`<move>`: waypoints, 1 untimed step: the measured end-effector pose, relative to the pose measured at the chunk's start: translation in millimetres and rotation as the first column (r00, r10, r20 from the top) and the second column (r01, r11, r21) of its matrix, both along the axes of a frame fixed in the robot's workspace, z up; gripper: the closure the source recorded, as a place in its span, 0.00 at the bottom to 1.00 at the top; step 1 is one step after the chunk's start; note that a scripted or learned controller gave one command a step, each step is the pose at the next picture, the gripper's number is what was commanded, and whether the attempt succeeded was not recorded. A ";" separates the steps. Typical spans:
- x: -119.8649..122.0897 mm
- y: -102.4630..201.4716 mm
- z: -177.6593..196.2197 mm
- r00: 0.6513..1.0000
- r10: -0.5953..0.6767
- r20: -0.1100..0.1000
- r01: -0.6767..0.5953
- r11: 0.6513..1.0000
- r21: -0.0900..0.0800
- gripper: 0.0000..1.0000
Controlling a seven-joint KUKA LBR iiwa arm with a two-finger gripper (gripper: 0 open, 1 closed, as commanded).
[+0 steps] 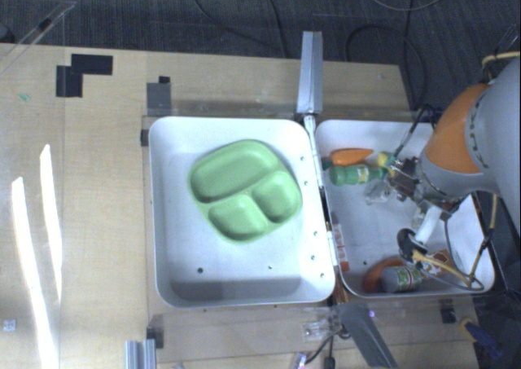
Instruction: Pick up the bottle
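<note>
A small green bottle with a yellowish end lies on its side at the back left of the right bin, close to the divider. My gripper hangs just to the right of the bottle, at its yellowish end, below the orange wrist band. From this angle I cannot make out whether it touches the bottle.
An orange carrot-like piece lies right behind the bottle. At the right bin's front are a grey can, a red-orange item, a black-and-white utensil and thin sticks. The left bin holds a green divided plate.
</note>
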State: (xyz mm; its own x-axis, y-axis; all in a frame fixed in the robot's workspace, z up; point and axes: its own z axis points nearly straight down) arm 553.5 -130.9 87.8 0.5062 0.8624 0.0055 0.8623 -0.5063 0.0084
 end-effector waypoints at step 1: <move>-62.6 -33.3 0.5 0.972 -0.236 0.002 0.236 0.972 0.000 0.00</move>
State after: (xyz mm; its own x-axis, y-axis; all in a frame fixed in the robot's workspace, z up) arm 490.8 -164.2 88.3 0.6955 0.7185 0.0065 0.7185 -0.6955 0.0107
